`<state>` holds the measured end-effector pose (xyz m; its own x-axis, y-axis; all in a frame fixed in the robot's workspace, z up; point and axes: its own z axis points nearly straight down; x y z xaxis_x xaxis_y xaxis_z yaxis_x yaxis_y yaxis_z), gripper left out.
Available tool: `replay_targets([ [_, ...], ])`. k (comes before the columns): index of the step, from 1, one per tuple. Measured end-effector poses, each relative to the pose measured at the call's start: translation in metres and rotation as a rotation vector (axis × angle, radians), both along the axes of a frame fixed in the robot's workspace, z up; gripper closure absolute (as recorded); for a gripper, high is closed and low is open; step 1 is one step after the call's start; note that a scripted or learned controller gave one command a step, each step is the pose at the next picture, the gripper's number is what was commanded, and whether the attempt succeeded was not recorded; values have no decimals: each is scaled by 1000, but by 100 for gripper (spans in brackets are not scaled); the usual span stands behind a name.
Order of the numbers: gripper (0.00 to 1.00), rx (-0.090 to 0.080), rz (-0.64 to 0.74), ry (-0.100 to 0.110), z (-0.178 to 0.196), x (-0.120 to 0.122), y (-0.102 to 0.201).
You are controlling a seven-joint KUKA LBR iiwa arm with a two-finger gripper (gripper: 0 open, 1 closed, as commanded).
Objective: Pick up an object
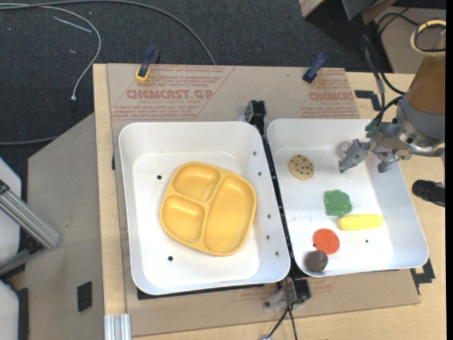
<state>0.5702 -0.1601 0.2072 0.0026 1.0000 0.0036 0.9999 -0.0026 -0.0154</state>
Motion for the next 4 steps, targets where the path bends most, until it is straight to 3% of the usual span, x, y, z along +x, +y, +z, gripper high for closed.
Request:
replay_targets([
  [1,0,-2,3,-14,8,3,0],
  [4,0,-1,3,-10,-125,-6,9],
])
